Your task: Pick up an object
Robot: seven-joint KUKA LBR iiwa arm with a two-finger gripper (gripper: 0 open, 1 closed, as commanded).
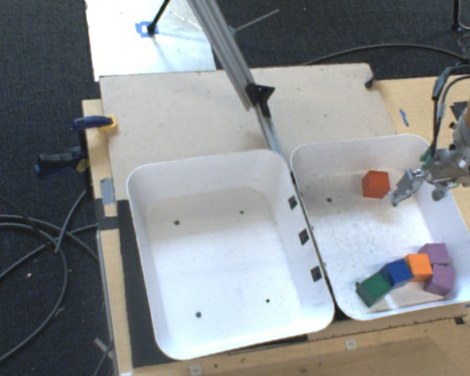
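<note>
A red-orange cube (376, 184) lies by itself in the upper part of the right bin (339, 222). Along that bin's front edge sits a cluster: a green block (373, 289), a blue block (397, 272), an orange block (420, 265) and two purple blocks (437, 268). My gripper (419, 186) hangs over the bin's right side, just right of the red-orange cube. Its two fingers stand apart, one (403, 188) pointing toward the cube. Nothing sits between them.
The left bin (148, 234) lies beside the right one, with black tabs along the shared wall. A metal pole (229, 50) slants down from the top to the bins' junction. Clamps sit at the bench's left edge (94, 123). Cables run at upper right.
</note>
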